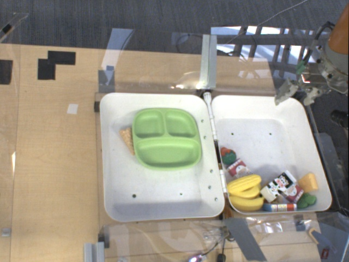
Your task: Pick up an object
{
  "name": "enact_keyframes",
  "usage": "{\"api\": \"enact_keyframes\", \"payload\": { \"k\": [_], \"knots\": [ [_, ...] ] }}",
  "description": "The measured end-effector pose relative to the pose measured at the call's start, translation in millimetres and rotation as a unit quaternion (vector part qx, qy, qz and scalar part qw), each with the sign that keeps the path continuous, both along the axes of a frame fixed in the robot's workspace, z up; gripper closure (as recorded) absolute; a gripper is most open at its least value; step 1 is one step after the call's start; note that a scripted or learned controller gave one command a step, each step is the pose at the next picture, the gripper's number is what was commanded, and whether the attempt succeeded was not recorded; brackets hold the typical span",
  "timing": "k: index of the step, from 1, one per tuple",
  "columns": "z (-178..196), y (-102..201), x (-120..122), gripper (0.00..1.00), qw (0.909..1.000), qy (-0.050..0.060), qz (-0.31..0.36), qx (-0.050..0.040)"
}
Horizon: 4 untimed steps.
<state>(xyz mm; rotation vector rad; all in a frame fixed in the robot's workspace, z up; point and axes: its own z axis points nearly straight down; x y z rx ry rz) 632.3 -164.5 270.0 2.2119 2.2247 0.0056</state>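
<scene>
Hovering open-fingered gripper (297, 93) at right bin's (256, 125) far right corner, nothing held; next, descending toward banana (245, 192) near front edge.

- No text, brand, number or sign could be read anywhere in the camera view.
- The small white, red and black packet (283, 185) in the right bin (262, 125) bore printing, too small and blurred to make out.
- The black block shapes (55, 63) on the bench (49, 146) carried no letters.
</scene>
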Motion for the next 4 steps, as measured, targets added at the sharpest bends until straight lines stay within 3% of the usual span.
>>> {"api": "enact_keyframes", "payload": {
  "k": [1,2,3,4],
  "knots": [
    [-61.2,6.9,34.6,0.00,0.9980,0.000,0.063,-0.0005],
    [-34.9,-4.1,38.3,0.00,0.9937,-0.001,0.112,-0.0013],
    [-128.1,54.4,37.9,0.00,0.9996,0.000,0.029,0.0005],
    [-180.0,58.7,4.1,0.00,0.9872,-0.004,0.160,-0.0015]
  ]
}}
